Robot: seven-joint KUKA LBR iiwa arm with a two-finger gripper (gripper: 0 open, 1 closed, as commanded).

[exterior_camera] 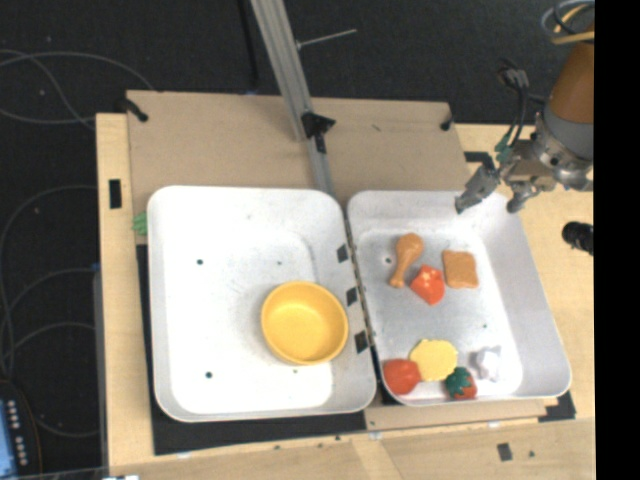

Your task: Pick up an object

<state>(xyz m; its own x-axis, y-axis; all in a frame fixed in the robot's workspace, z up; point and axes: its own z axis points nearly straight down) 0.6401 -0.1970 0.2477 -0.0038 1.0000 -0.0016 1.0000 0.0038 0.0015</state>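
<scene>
Toward the right bin's (520, 268) twelve o'clock end lie a chicken leg (404, 259), a strawberry (429, 285) and a bread slice (460, 269), close together, likely the handiest picks. At six o'clock a tomato (401, 376), a yellow piece (435, 359) and something green (460, 384) crowd the rim. Up at one o'clock the gripper (493, 194) hovers with fingers spread and bare, seemingly, though blur hampers certainty. At nine o'clock, the left bin (200, 268) holds a yellow bowl (304, 322).

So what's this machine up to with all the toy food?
A robot arm reaches in from the right; its gripper, fingers spread and holding nothing, hangs over the far edge of the right bin. That bin holds a drumstick, a strawberry, a bread piece and more. A yellow bowl sits in the left bin.
</scene>
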